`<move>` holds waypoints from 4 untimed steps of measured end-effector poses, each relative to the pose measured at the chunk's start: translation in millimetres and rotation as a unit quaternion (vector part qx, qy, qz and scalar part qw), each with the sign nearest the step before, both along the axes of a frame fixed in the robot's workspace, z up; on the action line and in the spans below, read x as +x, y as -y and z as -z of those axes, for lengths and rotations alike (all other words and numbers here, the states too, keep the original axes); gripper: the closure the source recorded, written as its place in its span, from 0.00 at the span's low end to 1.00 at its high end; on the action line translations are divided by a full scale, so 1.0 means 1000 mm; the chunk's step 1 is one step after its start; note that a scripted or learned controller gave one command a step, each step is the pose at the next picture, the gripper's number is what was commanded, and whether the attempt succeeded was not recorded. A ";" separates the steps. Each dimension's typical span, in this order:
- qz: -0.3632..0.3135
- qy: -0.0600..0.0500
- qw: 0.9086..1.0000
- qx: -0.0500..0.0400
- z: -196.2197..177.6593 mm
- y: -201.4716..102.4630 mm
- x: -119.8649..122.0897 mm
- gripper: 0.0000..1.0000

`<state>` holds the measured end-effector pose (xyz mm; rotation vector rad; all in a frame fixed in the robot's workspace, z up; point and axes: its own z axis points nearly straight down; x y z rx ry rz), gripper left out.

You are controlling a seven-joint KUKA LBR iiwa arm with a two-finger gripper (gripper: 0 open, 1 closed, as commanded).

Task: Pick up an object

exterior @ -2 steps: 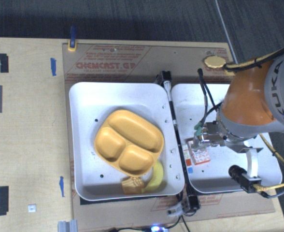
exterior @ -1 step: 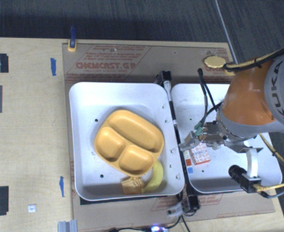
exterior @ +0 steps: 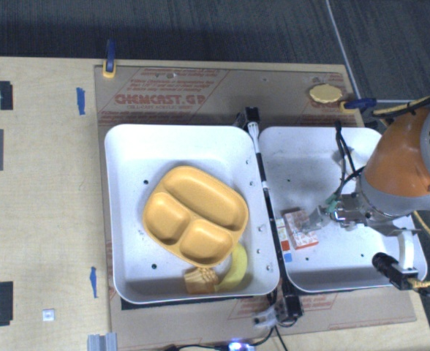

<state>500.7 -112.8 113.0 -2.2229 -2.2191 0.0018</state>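
Single fixed cam above bench (exterior: 39, 196), slanted down, mid-range; both bins in frame, arm (exterior: 405, 167) entering from right.

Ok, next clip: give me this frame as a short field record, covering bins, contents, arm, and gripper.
left bin: yellow three-compartment tray, a banana and a small tan object at its near edge
right bin: small red-and-white printed packet
arm: over the right bin, reaching in from the right
gripper: just right of the packet; finger state unclear
held: nothing visibly
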 end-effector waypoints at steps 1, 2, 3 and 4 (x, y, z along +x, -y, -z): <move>0.000 0.009 1.000 -0.002 0.023 -0.017 -0.016 0.00; -0.001 0.009 1.000 0.000 0.024 -0.015 -0.016 0.00; 0.001 0.009 1.000 -0.002 0.024 -0.018 -0.016 0.00; 0.001 0.010 1.000 -0.002 0.024 -0.018 -0.016 0.00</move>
